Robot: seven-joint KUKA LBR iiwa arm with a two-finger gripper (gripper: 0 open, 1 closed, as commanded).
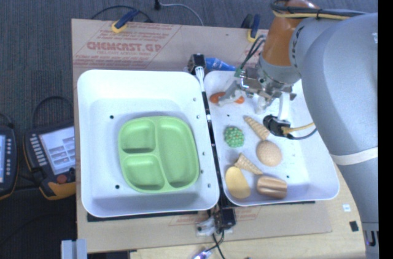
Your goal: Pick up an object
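My gripper (249, 98) hangs over the back of the right bin (319, 187), its two fingers spread apart and open with nothing between them. One fingertip (232, 91) is close beside a small orange-red piece (217, 97) near the bin's left wall. In front of the gripper lie a green bumpy ball (233, 136), two tan cones (258, 127) (247, 164), a beige round piece (269, 153), a yellow lemon-like piece (237, 183) and a brown roll (271, 186).
The left bin (98, 92) holds a green divided plate (158, 152). A blue item (220, 64) lies at the right bin's back rim. The grey arm (338, 80) covers the bin's right side. A black cable (288, 127) loops beside the gripper.
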